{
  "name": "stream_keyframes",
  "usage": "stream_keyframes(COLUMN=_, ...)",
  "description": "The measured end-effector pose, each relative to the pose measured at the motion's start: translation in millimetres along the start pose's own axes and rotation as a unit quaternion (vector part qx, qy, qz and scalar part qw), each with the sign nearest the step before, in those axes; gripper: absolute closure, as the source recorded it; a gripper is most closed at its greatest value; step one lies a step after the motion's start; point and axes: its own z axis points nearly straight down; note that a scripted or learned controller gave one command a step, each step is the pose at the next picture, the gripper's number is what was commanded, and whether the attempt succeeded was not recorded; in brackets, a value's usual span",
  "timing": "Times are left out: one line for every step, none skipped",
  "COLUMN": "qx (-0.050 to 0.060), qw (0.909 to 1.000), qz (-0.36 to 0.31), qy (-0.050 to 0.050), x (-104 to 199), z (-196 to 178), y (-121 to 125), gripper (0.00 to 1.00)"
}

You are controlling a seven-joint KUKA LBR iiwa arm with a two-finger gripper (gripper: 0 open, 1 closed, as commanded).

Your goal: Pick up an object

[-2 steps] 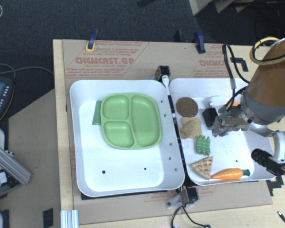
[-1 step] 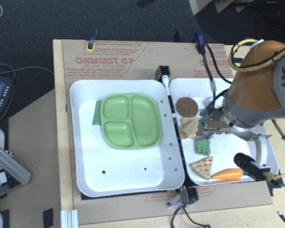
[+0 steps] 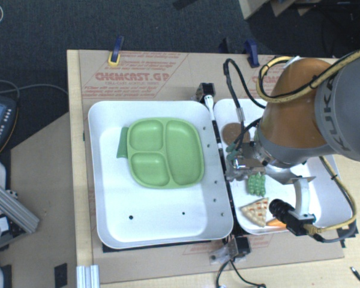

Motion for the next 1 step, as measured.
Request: stream_keyframes(qx=-0.002, qw=1.0000, qz=0.002, qy=-0.001, x=-1.7, z=-1.7, y=8.0, gripper=1.00)
